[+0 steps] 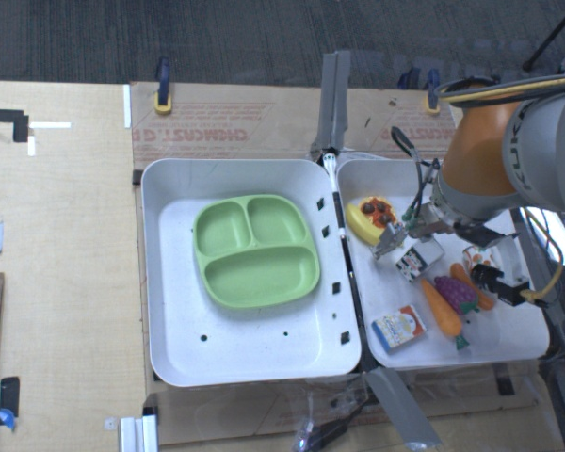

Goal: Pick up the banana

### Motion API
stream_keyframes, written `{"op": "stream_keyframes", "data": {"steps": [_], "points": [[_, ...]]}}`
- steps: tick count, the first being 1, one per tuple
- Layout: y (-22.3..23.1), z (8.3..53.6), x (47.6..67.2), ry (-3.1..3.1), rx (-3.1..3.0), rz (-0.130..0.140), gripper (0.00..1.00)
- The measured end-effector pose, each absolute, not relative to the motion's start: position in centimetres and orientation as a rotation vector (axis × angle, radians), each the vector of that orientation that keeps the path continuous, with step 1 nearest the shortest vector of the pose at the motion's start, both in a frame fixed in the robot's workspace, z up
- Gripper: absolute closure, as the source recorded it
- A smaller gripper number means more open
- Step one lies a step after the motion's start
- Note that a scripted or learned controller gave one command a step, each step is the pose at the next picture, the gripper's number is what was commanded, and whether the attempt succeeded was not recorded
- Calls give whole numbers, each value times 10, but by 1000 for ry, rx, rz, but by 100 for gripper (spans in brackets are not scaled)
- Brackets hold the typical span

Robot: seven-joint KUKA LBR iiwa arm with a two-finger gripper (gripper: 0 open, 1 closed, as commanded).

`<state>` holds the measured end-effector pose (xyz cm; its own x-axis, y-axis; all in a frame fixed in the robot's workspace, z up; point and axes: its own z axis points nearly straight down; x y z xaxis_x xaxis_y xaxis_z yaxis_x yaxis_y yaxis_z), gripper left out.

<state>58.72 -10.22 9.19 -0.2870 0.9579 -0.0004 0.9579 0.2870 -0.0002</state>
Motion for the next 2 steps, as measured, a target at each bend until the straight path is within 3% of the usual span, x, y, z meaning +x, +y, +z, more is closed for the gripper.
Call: {"op": "stream_keyframes", "data": {"steps": [1,2], "points": [[-104,101,587,2514,1882,-1,100],[-104,101,587,2514,1882,-2,0]]}}
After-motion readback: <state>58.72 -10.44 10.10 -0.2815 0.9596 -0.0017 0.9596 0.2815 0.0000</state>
